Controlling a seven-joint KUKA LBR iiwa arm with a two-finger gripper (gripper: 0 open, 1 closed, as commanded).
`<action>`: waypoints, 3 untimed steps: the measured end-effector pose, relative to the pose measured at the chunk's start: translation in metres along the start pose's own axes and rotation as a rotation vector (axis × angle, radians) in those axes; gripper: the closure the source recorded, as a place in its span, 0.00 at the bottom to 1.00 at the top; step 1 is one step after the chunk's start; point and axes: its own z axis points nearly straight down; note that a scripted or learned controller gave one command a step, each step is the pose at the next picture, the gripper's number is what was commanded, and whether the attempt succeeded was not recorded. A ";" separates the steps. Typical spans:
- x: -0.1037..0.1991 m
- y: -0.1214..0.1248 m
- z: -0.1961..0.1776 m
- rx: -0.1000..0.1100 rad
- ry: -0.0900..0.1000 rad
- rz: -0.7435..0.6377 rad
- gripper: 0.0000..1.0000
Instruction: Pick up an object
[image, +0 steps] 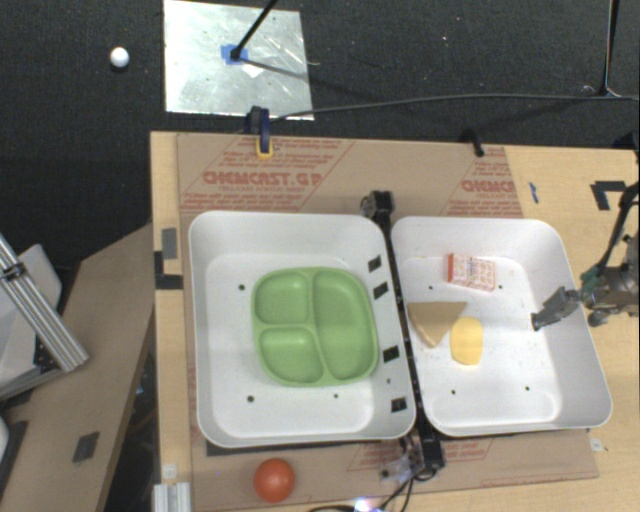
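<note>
The gripper (552, 308) is seen over the right edge of the right bin (580, 400); nothing is held, and its state cannot be told. A yellow object (466, 341) and a tan wedge (435, 321) lie touching near the bin's centre, a red-and-white packet (471, 271) toward its far edge.

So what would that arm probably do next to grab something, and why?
Probably slide left and lower toward the yellow rounded block. The gripper sits over the right white bin's right rim, apart from everything. The block lies nearest, touching a tan wedge-shaped piece; the red-and-white packet lies farther back. The green divided plastic tray is in the other bin.
</note>
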 end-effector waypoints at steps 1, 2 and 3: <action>0.000 0.002 -0.005 -0.010 -0.003 -0.003 0.00; 0.000 0.001 0.037 -0.007 -0.001 -0.001 0.00; -0.002 0.001 0.099 -0.006 -0.001 -0.001 0.00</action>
